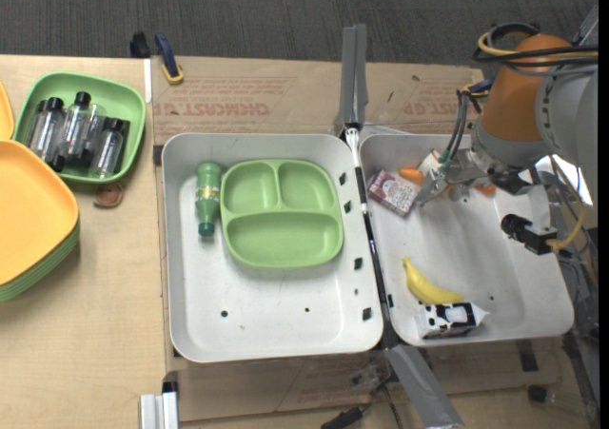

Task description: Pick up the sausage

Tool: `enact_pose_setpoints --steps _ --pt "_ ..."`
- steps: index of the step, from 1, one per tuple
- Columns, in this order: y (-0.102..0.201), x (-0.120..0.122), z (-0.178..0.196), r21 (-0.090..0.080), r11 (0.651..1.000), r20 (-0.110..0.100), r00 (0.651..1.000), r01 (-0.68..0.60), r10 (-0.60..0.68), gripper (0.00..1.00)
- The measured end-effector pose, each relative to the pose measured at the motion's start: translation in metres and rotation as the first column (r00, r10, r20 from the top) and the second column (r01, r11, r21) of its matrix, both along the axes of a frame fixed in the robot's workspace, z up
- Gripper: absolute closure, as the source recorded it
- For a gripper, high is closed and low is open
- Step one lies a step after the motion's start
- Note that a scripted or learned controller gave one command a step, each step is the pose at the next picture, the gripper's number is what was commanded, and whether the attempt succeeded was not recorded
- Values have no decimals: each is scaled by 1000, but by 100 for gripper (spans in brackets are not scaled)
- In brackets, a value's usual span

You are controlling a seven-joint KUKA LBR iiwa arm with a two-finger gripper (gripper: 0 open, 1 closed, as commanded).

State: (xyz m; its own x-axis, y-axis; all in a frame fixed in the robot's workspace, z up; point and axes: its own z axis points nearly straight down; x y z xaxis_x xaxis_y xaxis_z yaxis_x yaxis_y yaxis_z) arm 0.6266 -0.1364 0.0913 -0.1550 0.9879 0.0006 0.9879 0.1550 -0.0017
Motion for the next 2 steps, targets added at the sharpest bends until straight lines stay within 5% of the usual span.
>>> enact_pose_setpoints --steps 1,2 --pt "-87 15 -4 4 1000 -19 1000 2 -2 100" --pt "-49 -27 68 0 996 0 996 92 -92 100"
